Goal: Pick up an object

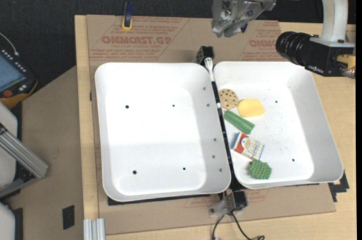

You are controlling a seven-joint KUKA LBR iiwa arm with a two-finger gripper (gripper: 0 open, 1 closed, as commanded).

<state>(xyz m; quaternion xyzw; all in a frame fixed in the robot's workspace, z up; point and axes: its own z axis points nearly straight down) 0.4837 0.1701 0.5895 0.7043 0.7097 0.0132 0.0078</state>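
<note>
Above the bins gripper (pixel 229 26), finger state unclear, yellow oval object (pixel 251 107) in right bin (pixel 305 120)

We see the arm entering at about one o'clock, its grey wrist housing cut off by the upper edge. Below it hangs the gripper (pixel 229 26), near twelve o'clock, raised high and pointing down with a slight tilt toward seven o'clock. We see nothing between its fingers; their tips are blurred, so we cannot judge their spacing.
</note>
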